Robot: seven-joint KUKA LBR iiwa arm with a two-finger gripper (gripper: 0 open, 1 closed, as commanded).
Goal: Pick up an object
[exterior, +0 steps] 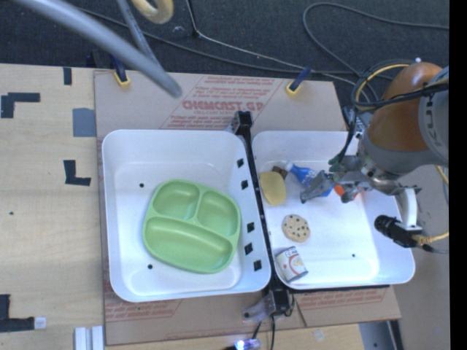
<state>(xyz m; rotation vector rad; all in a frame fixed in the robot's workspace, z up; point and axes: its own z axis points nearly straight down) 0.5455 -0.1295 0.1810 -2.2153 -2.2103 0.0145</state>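
Clutter for the pick lies all in the right bin (379,268), within the arm's reach from that side: a yellow piece (273,188) against the divider, a blue item (300,173) just beside it, a cookie (295,228) lower down on open floor, and a small carton (291,263) tucked into the near corner. The left bin (117,195) bears only a green tray (193,224), likely too broad and flat for two fingers. The gripper (319,188) hangs low over the right bin, near the blue item, with something orange (340,190) close by it; how its jaws are set I cannot tell, and nothing is visibly held. Its place suggests a try at the blue item. The cookie, standing apart, looks an easier grab than pieces crowding the divider
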